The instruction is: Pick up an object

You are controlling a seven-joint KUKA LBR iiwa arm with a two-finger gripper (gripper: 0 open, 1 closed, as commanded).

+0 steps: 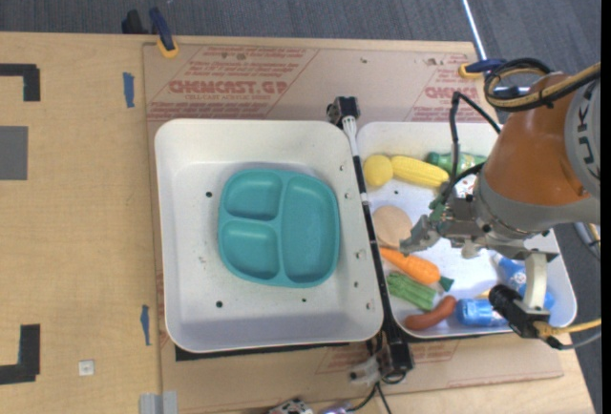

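Sausage [430, 314] lies near carrot [410, 264], right bin [563, 307]

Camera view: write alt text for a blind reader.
A grey and orange robot arm reaches over the right white bin of toy food: corn, carrot, sausage. The left bin holds a teal divided plate.

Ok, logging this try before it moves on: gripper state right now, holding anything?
Gripper: over the right bin, above the toy food near the carrot; open or shut cannot be told, and nothing is seen held.
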